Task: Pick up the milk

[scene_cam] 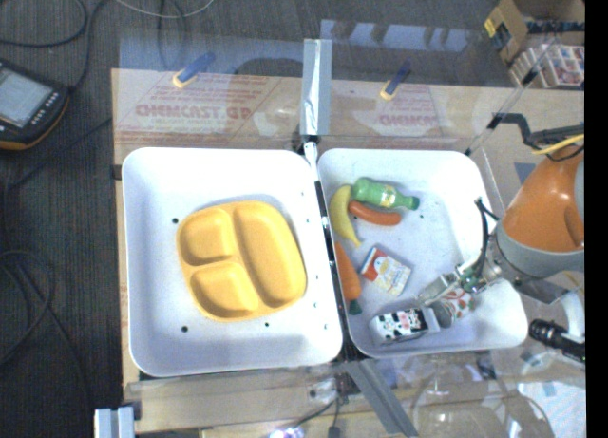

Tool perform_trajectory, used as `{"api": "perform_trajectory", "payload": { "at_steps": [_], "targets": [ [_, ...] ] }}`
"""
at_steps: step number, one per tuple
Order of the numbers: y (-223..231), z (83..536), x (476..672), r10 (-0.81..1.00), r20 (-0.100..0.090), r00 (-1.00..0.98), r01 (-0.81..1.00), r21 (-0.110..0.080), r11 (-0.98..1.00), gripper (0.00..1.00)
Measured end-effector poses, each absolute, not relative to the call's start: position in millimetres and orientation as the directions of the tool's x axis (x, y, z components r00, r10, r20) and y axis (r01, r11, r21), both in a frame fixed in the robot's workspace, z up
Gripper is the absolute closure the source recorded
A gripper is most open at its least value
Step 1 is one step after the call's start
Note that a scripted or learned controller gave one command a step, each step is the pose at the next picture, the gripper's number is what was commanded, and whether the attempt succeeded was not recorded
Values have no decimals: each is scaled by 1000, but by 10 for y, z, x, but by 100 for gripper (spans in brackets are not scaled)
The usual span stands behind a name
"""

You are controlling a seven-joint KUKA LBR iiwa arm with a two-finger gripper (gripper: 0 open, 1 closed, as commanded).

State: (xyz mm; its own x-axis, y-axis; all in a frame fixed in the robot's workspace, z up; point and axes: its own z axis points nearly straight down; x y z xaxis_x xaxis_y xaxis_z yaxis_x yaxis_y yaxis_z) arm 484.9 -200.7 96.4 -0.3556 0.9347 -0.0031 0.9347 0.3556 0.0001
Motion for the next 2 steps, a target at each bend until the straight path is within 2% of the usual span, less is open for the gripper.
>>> {"api": "perform_trajectory", "payload": {
  "at_steps": [1,2],
  "targets": [
    [-1993,1051,4859,934,-2,-357,934,2,357,100],
    [-1993,1050,4858,934,-2,-357,934,1,357,0]
  ]
}}
